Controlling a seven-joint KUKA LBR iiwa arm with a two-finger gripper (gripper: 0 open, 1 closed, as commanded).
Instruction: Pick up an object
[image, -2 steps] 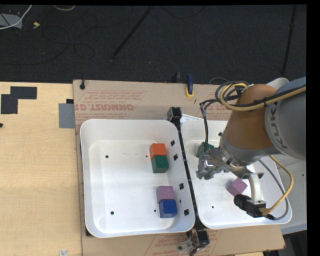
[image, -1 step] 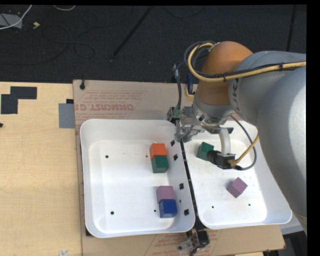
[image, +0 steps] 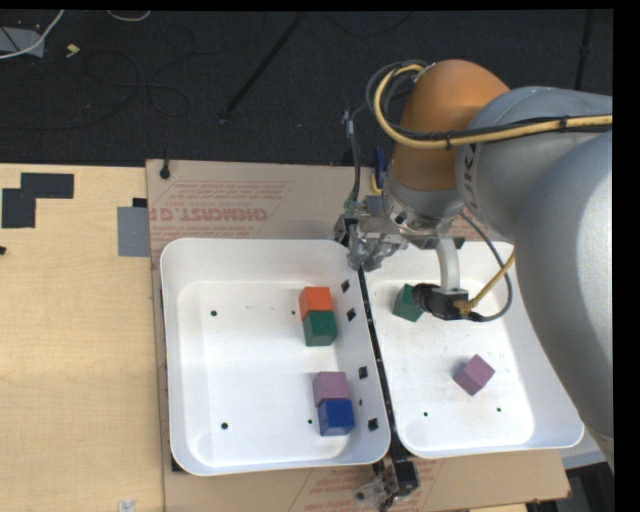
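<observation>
My gripper (image: 366, 252) hangs under the orange band of the arm, over the far end of the wall between the two bins. Nothing is visibly held in it. In the left bin (image: 200, 300) an orange block (image: 316, 299) touches a green block (image: 320, 328) just in front of it. Nearer the front, a purple block (image: 330, 385) sits against a blue block (image: 336, 416). The right bin (image: 520, 425) holds a dark green block (image: 406, 303) close to the gripper's right and a purple block (image: 474, 375) lying alone.
The grey arm covers the far right part of the right bin. A black cable fitting (image: 445, 301) hangs right beside the dark green block. The dividing walls (image: 368, 350) run between the bins. Wooden bench top (image: 70, 350) lies to the left.
</observation>
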